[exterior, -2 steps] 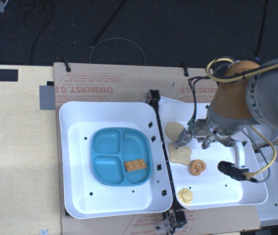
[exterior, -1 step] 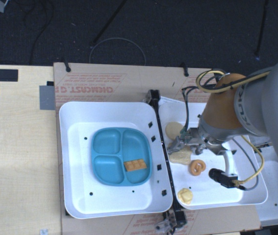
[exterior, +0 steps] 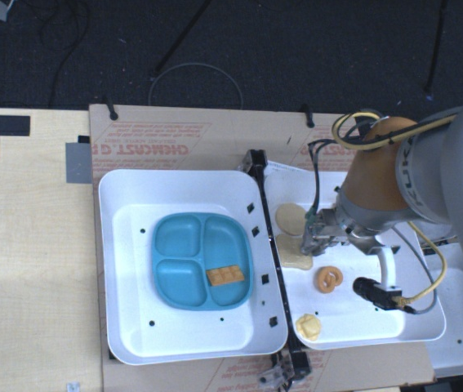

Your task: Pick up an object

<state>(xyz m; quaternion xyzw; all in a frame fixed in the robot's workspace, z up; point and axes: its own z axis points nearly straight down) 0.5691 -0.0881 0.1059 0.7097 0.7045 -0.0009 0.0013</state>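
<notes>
My gripper (exterior: 313,239) hangs low in the right bin (exterior: 427,327), near its left side. It sits just above a pale flat piece (exterior: 295,260) and beside a round beige item (exterior: 290,217). An orange pretzel-shaped piece (exterior: 328,279) lies just right of and below the gripper. Near the bin's front edge rests a small yellow lump (exterior: 309,327). The wrist hides the fingers from this angle.
The left bin (exterior: 125,317) holds a blue divided plate (exterior: 178,280) with a tan waffle-like piece (exterior: 225,275) in its lower right compartment. A black divider bar (exterior: 268,243) runs between the bins. Cables (exterior: 394,296) trail across the right bin.
</notes>
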